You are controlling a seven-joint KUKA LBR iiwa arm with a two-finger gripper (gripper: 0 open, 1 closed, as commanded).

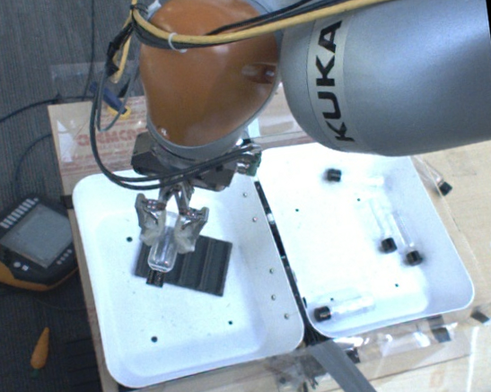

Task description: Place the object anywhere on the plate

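To the right of the tool [171,233], in the neighbouring shallow white bin [441,299], lie clear plastic tubes with black caps: one tube [343,307] near the front rim and two tubes [393,226] further back, with a loose small black cap [332,175] behind them. A grey and orange handheld pendant [24,245] rests to the tool's left, off the bench. Directly beneath the tool, in the left white bin [121,344], sits the flat, ribbed, dark rectangular plate [203,265]. The tool's pale metal fingers [150,215] are clamped on a clear tube-like object [168,248], held just above the plate's left edge
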